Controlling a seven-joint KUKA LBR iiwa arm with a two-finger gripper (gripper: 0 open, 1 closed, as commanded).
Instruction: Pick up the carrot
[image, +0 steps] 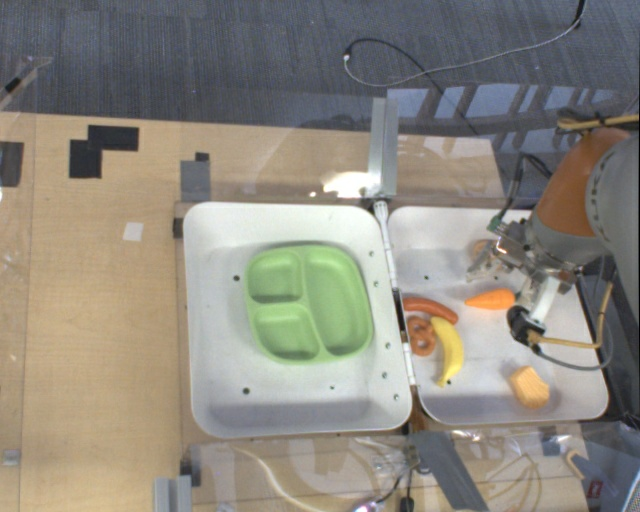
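Camera view: hand (492, 262) above carrot (490, 299)

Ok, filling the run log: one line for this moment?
pincer above right bin | carrot lying on bin floor, not held | banana nearby | green tray in left bin
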